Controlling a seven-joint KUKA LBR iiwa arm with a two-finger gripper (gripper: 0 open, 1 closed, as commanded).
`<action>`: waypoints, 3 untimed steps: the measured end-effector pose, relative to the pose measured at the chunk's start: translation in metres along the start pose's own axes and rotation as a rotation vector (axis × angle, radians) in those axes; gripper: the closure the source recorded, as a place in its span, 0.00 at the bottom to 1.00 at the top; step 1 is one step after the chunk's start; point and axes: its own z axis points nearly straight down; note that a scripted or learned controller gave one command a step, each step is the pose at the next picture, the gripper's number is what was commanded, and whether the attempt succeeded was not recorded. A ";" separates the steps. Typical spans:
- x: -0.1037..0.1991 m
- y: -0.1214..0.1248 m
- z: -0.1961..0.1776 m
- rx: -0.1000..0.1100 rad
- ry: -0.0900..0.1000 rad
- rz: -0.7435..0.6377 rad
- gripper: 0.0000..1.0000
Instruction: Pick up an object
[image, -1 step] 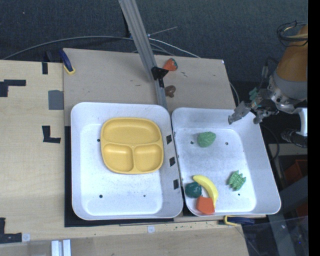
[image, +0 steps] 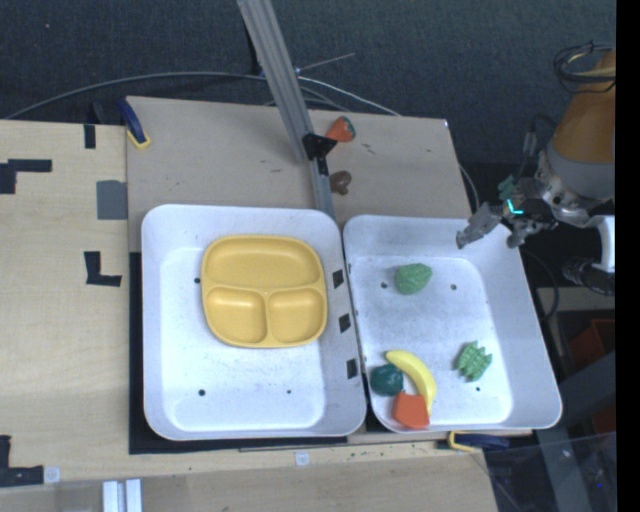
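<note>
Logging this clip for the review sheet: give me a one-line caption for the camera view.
Gripper over right white bin of toys; yellow divided plate in left white bin.

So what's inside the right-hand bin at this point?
The right bin holds a green lumpy piece, a small green spiky piece, a banana, a dark teal item and an orange block. The banana overlaps the last two, hiding parts of them.

1. The arm (image: 585, 130) is cut off by the right edge, only its wrist end showing.
2. The gripper (image: 492, 226) is small and dark; its state cannot be told.
3. The banana (image: 413, 373) covers part of the orange block (image: 410, 410) and touches the dark teal piece (image: 387, 380), whose shape is unclear.
</note>
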 end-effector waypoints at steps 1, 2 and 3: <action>0.000 0.001 0.065 0.006 0.001 0.001 0.00; -0.003 -0.008 0.113 0.005 0.001 0.001 0.00; -0.003 -0.008 0.138 0.000 -0.001 0.000 0.00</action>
